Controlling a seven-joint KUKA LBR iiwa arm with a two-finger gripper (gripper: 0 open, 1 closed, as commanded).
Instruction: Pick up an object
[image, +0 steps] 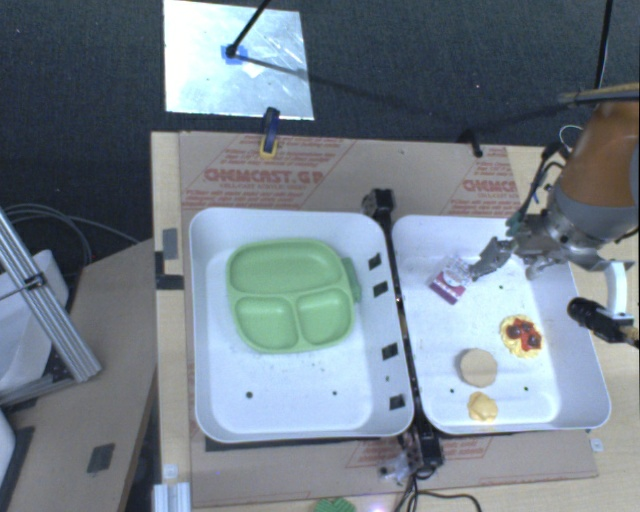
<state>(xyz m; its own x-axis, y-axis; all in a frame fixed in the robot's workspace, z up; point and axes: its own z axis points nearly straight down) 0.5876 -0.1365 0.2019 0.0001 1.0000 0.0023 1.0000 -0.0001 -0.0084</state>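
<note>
In the right bin (575, 395) lie a small purple and clear packet (449, 283), a round yellow piece with red topping (521, 336), a tan disc (479, 367) and a small yellow lump (483, 406). My gripper (512, 262) hangs over the back of this bin, just right of the packet. Its fingers are spread open, and one fingertip (484, 264) sits close to the packet's upper right corner. Nothing is between the fingers. The grey arm with its orange band (603, 150) comes in from the right.
The left bin (215, 400) holds a green divided plate (291, 295). A black clip strip (390, 300) runs between the two bins. Both bins rest on a cardboard sheet (300, 170), and a metal frame (40, 300) stands at the far left.
</note>
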